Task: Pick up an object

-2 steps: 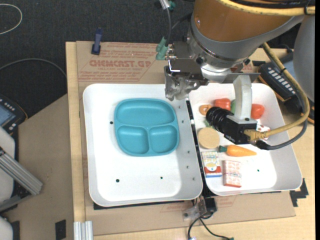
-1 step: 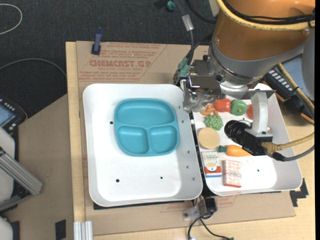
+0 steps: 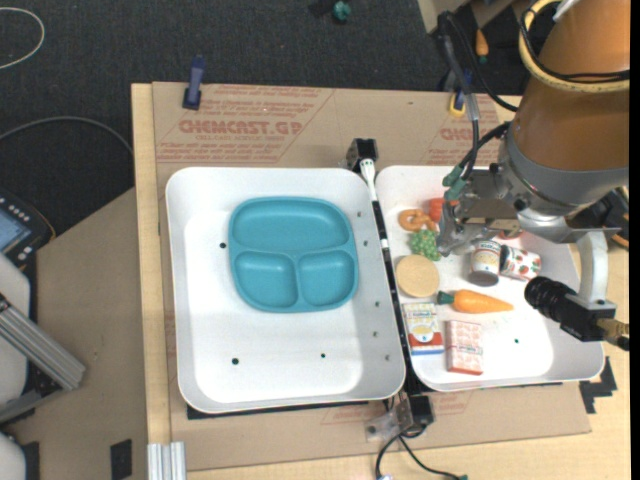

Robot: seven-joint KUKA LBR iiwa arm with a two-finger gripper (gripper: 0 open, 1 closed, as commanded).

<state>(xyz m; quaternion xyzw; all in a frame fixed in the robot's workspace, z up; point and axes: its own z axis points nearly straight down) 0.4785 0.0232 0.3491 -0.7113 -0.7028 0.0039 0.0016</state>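
Two white bins side by side on worktop (image 3: 250,108): left bin (image 3: 200,348) carries blue divided plate (image 3: 293,253), right bin (image 3: 560,363) carries clutter. Arm (image 3: 575,98) reaches over right bin; claw (image 3: 458,230) low among items, opening not readable (cannot tell wide or narrow). Small can (image 3: 485,260) just right-below claw, green piece (image 3: 425,243) just left. Carrot (image 3: 478,303) further below, long axis left-right.

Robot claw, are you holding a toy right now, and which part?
I can't tell. The gripper hangs low over the green toy in the right bin, but no toy shows between its fingers.
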